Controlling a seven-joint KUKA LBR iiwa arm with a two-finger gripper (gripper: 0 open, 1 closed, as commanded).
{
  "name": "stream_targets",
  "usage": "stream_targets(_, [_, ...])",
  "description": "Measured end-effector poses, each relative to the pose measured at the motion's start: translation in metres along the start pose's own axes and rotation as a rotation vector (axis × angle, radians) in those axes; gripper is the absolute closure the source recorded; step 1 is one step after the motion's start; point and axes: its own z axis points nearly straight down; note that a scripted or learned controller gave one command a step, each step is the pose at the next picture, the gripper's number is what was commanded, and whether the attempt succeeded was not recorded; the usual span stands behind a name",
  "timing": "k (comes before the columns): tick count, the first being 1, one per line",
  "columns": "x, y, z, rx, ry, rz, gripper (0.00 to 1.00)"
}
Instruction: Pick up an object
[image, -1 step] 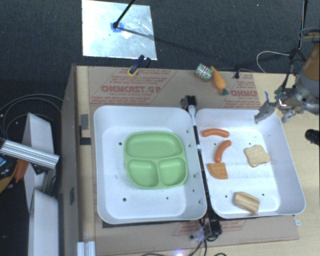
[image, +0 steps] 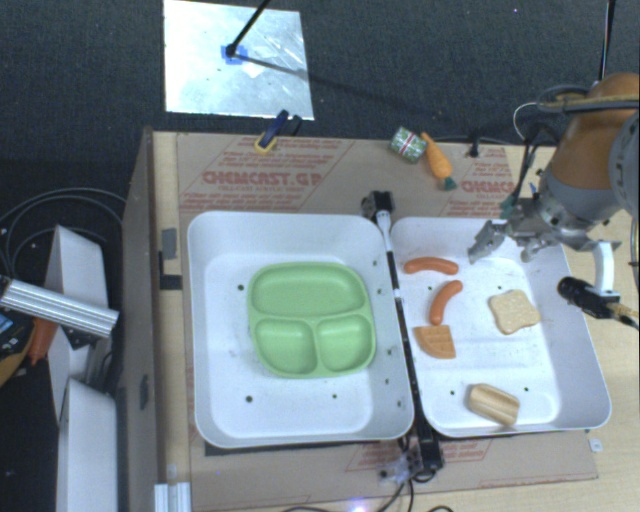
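Observation:
The right bin (image: 575, 350) holds a red-orange sausage (image: 430, 266) lying flat, a second sausage (image: 446, 300) on a slant below it, an orange wedge (image: 435, 342), a slice of toast (image: 514, 311) and a tan bread roll (image: 493, 403). My gripper (image: 507, 247) hangs over the bin's back part, right of the upper sausage and above the toast. Its fingers are spread, and it is open with nothing between them.
The left bin (image: 215, 300) carries a green divided plate (image: 310, 318). Behind the bins on the cardboard lie a small can (image: 408, 143), a toy carrot (image: 437, 158) and a blue-and-yellow clip (image: 272, 132). A foil sheet (image: 238, 60) lies farther back.

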Motion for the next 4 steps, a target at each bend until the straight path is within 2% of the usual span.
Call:
stream_targets(1, [0.052,0.016,0.03,-0.001,0.0,0.0,0.0])
stream_targets(2, [0.059,-0.007,0.087,0.001,-0.001,0.003,0.0])
stream_targets(3, [0.054,-0.021,0.086,0.0,-0.001,0.004,0.0])
stream_targets(4, [0.068,-0.063,0.086,0.0,-0.001,0.004,0.0])
